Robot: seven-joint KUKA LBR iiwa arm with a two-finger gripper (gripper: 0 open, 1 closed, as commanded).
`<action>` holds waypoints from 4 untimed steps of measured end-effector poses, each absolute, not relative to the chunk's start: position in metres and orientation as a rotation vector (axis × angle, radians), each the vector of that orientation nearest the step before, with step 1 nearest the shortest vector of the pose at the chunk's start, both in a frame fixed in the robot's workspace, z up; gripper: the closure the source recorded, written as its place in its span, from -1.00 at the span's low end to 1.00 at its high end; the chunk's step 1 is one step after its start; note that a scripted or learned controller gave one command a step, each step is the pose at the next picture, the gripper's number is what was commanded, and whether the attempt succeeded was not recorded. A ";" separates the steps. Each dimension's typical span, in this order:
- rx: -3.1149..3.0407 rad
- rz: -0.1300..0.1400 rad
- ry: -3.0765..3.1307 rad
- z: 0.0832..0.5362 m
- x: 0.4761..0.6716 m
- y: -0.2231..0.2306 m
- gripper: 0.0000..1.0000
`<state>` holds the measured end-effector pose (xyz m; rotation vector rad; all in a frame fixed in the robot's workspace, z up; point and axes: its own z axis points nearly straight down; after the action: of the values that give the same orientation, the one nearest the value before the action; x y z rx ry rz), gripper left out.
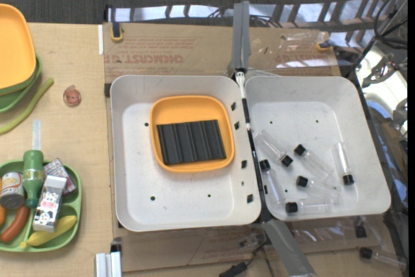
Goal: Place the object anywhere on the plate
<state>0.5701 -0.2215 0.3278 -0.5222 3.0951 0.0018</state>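
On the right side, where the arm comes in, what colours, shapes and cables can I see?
Beyond the right bin, thin dark cables loop down along the edge, beside a pale shiny part with a curved outline. Whether these belong to the arm cannot be told; no markings are legible there.

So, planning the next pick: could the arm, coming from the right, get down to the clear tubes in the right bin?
Probably yes. The tubes lie loose on the right bin's floor with nothing over them. They lie close together, though, so taking just one may be hard.
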 end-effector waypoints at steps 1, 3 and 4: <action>-0.755 0.000 3.044 0.228 0.645 -0.221 -1.00; -1.520 0.002 2.744 0.188 0.660 -0.221 -1.00; -1.798 -0.002 2.568 0.196 0.660 -0.221 -1.00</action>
<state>0.6604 -0.2207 0.1956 -1.7978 2.5678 -0.0017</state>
